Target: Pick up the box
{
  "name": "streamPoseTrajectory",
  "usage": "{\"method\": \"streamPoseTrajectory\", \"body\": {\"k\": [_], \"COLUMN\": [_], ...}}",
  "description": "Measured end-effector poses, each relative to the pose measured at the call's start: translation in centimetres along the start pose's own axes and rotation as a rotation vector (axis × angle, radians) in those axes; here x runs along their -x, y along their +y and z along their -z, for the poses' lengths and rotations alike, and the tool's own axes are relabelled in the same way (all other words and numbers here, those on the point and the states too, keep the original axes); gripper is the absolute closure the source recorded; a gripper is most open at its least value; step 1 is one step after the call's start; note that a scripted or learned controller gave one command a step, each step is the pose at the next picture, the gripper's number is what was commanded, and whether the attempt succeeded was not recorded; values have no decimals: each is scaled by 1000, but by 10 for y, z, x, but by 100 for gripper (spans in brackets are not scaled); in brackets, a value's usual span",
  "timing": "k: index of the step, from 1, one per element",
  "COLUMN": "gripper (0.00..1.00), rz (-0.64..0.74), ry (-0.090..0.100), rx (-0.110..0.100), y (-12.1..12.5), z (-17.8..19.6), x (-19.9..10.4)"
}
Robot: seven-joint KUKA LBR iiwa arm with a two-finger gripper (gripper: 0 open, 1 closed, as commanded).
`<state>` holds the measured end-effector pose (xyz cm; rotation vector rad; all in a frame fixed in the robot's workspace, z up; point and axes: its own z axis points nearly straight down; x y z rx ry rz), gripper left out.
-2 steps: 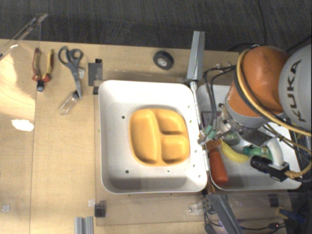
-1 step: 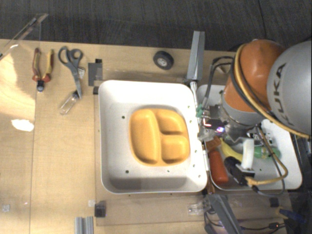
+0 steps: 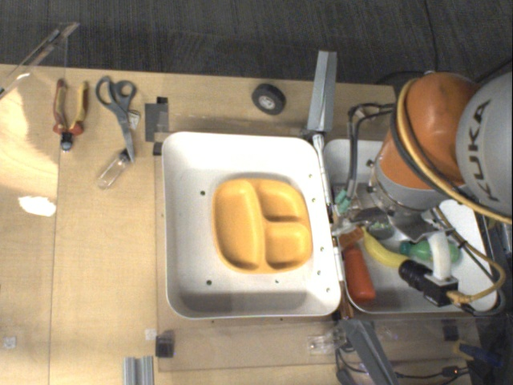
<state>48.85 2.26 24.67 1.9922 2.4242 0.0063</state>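
The yellow divided box (image 3: 262,223), which I take for my target, lies flat in the middle of the left bin (image 3: 188,295), untouched. I am well apart from it: my arm (image 3: 425,143) hangs over the right bin (image 3: 393,305), above a red piece (image 3: 358,273) and a yellow one (image 3: 381,253). Whether I am open or closed I cannot tell; my wrist hides it. I judge the approach not begun: next I must cross over and straddle a rim.
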Motion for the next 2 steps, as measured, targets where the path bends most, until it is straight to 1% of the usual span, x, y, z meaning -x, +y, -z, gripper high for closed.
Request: {"method": "streamPoseTrajectory", "body": {"k": [1,2], "gripper": [100,100], "rz": [373,-78], "ry": [-1,-1], "rx": [2,-1], "y": [-4,44], "z": [50,72], "x": [23,7]}}
